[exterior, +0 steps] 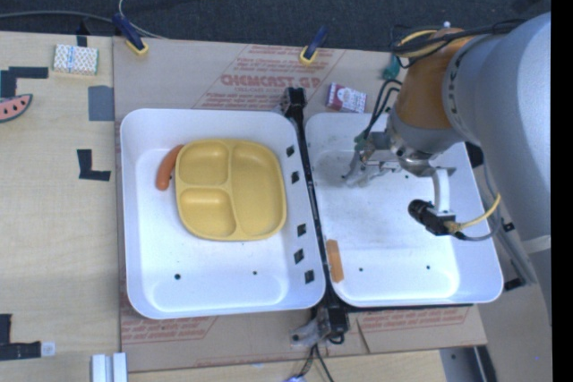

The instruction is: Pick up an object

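- We see the gripper (363,173) low in the right bin (394,277), fingers apparently slightly apart, nothing between them.
- Nearest pick, we judge: small orange piece (334,259) at that bin's left wall, toward the camera from the gripper, long axis along the wall.

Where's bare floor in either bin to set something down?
Left bin: a bare strip along the near wall, below the yellow plate; its upper part is crowded by plate and orange sausage. Right bin: bare middle between the gripper and the carrot piece.
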Robot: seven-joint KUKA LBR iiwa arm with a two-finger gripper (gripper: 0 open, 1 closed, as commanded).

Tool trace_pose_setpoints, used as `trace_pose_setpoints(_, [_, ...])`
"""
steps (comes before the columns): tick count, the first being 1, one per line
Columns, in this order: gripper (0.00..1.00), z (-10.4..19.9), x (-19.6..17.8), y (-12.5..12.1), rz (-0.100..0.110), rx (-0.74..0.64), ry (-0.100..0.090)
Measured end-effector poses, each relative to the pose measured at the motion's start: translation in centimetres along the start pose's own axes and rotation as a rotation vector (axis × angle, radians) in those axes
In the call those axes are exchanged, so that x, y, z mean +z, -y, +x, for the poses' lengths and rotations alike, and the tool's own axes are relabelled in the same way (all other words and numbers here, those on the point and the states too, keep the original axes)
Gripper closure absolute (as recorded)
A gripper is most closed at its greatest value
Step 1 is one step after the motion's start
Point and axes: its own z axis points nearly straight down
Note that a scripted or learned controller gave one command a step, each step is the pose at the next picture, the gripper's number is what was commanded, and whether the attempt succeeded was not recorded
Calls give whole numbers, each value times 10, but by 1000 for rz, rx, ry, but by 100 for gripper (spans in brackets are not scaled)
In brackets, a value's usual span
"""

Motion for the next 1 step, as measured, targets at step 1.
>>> trace_pose_setpoints(1, [0,0,0,0,0,0,0])
